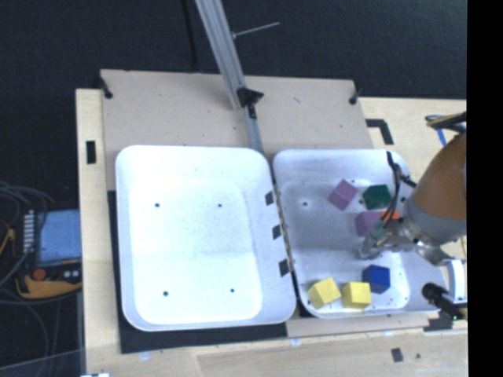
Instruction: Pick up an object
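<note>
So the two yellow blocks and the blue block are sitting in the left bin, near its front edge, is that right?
Not quite: they are in the right bin, not the left one. The camera view shows the two yellow blocks side by side near its front edge, with the blue block just behind them.

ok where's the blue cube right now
In the right bin, near its front right corner, just right of the two yellow cubes and below the gripper.
</note>
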Action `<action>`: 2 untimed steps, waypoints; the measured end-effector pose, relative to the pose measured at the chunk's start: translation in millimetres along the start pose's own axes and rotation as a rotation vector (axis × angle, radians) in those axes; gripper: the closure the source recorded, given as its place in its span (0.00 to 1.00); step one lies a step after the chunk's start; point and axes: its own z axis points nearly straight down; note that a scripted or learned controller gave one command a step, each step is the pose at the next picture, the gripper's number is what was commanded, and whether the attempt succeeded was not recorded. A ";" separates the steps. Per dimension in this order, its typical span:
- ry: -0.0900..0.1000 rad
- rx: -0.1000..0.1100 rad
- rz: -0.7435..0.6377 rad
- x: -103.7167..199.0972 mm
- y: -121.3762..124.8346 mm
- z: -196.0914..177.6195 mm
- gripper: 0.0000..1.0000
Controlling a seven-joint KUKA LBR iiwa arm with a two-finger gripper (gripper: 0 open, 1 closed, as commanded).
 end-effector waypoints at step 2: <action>0.000 0.001 -0.011 -11.1 7.5 -109.0 1.00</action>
